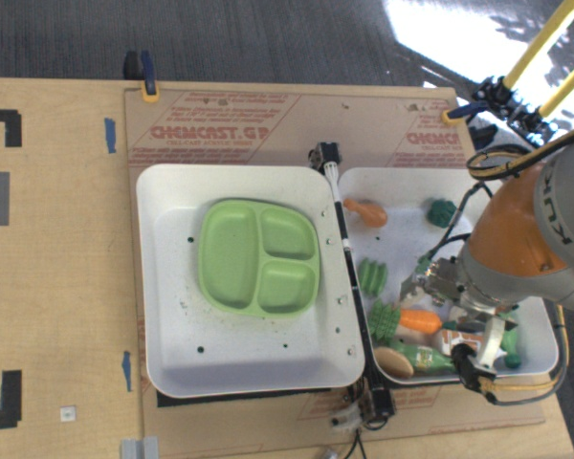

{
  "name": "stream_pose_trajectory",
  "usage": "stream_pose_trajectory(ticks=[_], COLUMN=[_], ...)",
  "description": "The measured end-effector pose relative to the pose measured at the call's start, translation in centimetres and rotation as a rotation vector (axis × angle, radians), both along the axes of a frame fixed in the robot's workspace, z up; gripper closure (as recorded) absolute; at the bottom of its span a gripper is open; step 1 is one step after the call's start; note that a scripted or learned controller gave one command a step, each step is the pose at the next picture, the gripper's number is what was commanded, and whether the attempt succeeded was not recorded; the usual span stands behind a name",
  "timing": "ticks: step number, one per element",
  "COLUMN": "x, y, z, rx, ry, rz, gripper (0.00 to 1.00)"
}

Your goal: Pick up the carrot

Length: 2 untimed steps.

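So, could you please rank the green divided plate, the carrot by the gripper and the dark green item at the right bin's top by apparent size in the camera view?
1. Green divided plate, clearly largest.
2. Carrot and dark green item: similar; carrot partly hidden, so unranked.

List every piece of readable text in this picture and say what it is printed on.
"CHEMCAST GP": red print on the brown protective sheet behind the left white bin.
"CHEMCA...": the same red print, cut off, at the sheet's right end behind the right white bin.
Smaller red lines around both logos: too blurred to read.
"KU...": dark letters on the grey arm, partly cut off.
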<state>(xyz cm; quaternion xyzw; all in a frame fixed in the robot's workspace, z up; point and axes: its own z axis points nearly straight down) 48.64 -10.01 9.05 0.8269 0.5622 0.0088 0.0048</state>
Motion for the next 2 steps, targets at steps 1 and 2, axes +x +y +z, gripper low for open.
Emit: stream_pose_trajectory(ticks=[1, 2], x=[0.01, 0.06], y=[0.17, -0.03], z=[0.07, 0.09], rx=[-0.016, -0.019], ry=[-0.004, -0.005], rz=[0.227, 0.455], gripper=[0.0, 0.0])
